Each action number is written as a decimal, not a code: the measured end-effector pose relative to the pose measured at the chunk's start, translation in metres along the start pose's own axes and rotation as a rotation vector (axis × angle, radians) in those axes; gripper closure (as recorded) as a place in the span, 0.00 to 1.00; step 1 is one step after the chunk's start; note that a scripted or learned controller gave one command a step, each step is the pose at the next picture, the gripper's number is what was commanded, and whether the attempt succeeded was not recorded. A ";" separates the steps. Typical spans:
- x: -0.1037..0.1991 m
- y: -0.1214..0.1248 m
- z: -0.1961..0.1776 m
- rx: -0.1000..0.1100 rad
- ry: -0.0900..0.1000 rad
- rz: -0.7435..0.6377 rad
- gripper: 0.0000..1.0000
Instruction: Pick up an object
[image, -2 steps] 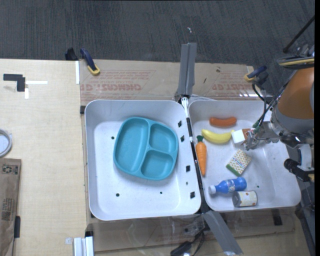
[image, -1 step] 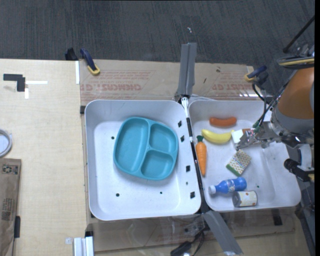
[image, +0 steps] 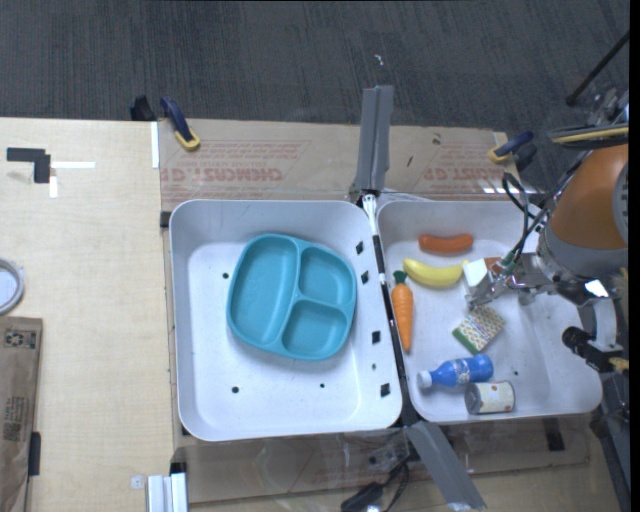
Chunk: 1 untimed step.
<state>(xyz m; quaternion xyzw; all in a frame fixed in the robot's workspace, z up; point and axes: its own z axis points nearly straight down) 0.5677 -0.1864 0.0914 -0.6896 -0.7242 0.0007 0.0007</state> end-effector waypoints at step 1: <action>-0.001 0.000 -0.010 -0.001 -0.001 0.002 1.00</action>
